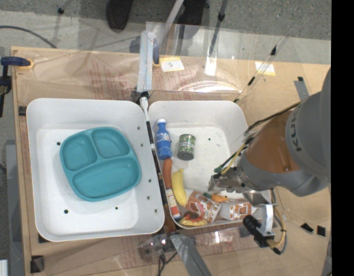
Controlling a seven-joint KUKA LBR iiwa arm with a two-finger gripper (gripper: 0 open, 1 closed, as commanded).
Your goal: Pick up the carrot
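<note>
Your carrot [167,179], a long orange stick lying along the right bin's [237,115] left wall beside the banana [178,187], looks light, stiff and smooth, so take it mid-length across its width; whether the end effector [224,184] is open, I cannot tell.

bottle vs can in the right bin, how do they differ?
The bottle is blue with a white cap; the can is green with a silvery end. The bottle is long and slim and lies against the bin's left wall; the can is short and squat and sits out on the bin floor. Both are in the right bin, side by side, well apart from the gripper.
</note>
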